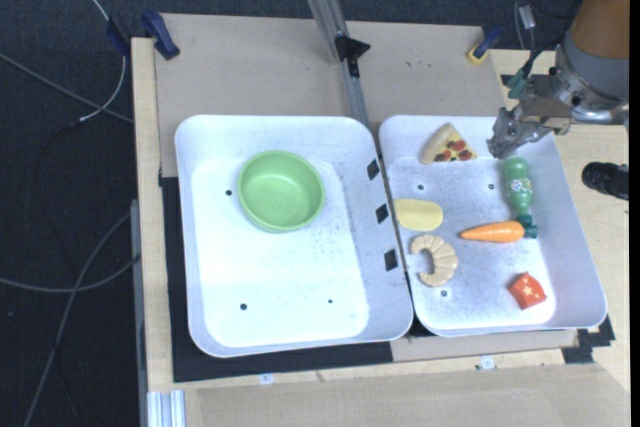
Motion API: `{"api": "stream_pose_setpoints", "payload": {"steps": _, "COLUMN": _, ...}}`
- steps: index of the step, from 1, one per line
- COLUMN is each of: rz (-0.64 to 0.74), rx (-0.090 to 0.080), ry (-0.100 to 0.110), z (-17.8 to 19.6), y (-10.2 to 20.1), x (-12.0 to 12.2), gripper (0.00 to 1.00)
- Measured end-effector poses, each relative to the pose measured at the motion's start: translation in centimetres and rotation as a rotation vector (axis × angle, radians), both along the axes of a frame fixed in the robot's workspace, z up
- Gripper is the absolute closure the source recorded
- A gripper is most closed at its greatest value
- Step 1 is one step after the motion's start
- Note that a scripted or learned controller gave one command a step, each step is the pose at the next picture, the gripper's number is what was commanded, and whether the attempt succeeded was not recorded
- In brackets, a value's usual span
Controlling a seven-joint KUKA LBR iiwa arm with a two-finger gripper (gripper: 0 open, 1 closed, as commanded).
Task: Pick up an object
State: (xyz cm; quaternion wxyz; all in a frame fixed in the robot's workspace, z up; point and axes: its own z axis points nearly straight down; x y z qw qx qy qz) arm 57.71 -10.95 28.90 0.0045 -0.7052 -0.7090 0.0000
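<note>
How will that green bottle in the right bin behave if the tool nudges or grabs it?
The green bottle lies on its side, so its round body would probably roll under a sideways nudge. It looks like smooth, rigid plastic, likely light and a bit slippery. The carrot sits close by and might get bumped.

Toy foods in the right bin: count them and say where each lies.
6: pizza slice at the back, green bottle under the gripper, carrot, yellow piece, croissant, red piece in front.

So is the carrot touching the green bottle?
Touching: in the camera view, the carrot's leafy end meets the base of the green bottle with no gap visible.
</note>
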Motion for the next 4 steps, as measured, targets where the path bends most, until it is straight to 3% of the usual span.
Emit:
{"api": "stream_pose_setpoints", "payload": {"steps": 2, "rz": 0.001, "rx": -0.001, "ry": 0.005, "z": -1.3, "y": 9.6, "x": -1.8, "gripper": 1.00}}
{"api": "stream_pose_setpoints", "payload": {"steps": 3, "rz": 0.001, "rx": -0.001, "ry": 0.010, "z": -3.3, "y": 14.9, "x": -4.6, "gripper": 1.00}}
{"api": "stream_pose_setpoints", "payload": {"steps": 4, "rz": 0.000, "rx": -0.003, "ry": 0.010, "z": -5.0, "y": 19.3, "x": -5.9, "gripper": 1.00}}
